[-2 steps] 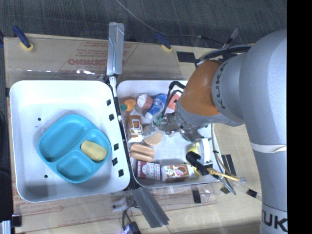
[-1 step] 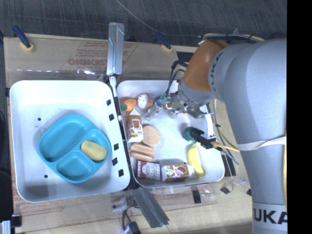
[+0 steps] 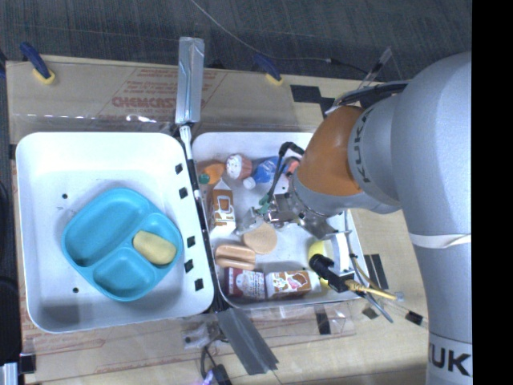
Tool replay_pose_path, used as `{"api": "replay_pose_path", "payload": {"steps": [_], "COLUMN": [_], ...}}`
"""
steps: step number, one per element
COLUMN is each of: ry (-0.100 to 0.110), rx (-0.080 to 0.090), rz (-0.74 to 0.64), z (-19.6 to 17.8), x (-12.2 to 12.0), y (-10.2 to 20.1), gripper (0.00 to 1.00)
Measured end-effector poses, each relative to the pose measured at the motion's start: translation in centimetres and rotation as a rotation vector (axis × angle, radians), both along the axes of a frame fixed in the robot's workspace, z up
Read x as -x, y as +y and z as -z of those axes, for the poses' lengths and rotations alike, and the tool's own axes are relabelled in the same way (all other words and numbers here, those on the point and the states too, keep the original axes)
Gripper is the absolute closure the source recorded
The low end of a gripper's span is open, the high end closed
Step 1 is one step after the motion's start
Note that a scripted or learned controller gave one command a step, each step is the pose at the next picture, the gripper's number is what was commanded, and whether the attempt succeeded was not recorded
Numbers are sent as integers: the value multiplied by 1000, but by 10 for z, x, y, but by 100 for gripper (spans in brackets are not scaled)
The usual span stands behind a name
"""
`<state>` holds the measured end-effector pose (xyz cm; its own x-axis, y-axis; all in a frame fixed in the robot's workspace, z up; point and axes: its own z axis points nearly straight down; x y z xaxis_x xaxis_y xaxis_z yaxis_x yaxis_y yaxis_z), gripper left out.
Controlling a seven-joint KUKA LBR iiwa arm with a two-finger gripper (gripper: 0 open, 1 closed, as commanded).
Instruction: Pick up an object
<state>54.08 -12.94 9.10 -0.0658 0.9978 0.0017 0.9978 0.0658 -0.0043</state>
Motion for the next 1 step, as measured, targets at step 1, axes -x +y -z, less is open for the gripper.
{"api": "replay_pose_path", "payload": {"steps": [1], "ry": [0], "rx": [0], "rz": [-5], "z": [-10], "x": [-1], "y": [0], "gripper": [100]}}
